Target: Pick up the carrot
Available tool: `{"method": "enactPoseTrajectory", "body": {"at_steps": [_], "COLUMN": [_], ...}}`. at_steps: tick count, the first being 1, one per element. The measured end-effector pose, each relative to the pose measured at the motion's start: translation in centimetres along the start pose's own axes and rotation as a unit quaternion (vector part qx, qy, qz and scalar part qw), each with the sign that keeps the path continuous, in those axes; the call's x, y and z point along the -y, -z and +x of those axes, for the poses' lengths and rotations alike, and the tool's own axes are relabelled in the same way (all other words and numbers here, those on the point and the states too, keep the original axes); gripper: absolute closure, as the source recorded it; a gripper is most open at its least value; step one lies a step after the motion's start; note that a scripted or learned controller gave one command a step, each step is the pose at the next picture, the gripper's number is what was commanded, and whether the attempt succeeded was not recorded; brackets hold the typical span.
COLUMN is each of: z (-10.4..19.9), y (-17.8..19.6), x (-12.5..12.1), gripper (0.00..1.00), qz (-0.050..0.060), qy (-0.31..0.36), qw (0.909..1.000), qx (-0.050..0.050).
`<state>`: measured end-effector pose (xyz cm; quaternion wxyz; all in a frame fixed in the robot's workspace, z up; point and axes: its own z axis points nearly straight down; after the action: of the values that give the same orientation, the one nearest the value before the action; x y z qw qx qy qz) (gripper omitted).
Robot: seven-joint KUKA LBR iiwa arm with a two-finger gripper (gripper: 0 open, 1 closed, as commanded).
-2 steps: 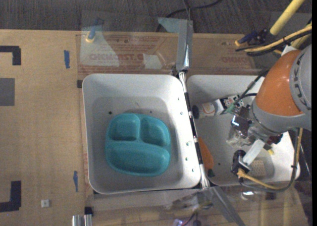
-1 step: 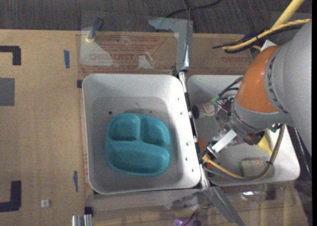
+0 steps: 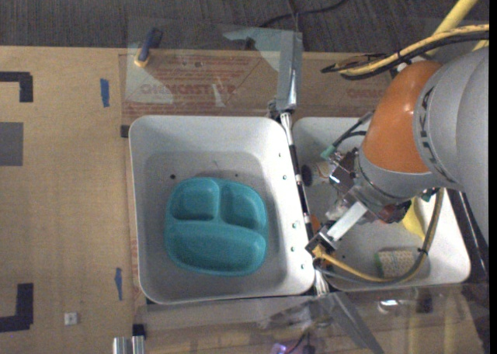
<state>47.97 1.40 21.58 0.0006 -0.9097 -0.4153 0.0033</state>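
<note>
A cardboard-topped bench (image 3: pixel 62 213) bears two white bins; the left bin (image 3: pixel 147 150) holds a teal tray (image 3: pixel 217 224); the arm (image 3: pixel 427 127) hangs over the right bin (image 3: pixel 450 263), its gripper (image 3: pixel 322 240) low by the dividing wall; a sponge (image 3: pixel 396 261) lies near; the carrot cannot be made out.

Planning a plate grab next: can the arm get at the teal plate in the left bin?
Probably yes: the teal plate lies uncovered in the left bin, and the arm hangs over the neighbouring right bin.
</note>
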Motion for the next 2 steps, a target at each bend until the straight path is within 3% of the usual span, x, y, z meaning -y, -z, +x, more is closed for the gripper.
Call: {"method": "enactPoseTrajectory", "body": {"at_steps": [1,2], "z": [1.59,1.54], "y": [-1.46,-0.81], "x": [1.44,1.32], "gripper": [1.0,1.0], "qz": [0.001,0.003], "qy": [0.056,0.055], "qw": [0.9984,0.9984], "qx": [0.0,0.003]}}
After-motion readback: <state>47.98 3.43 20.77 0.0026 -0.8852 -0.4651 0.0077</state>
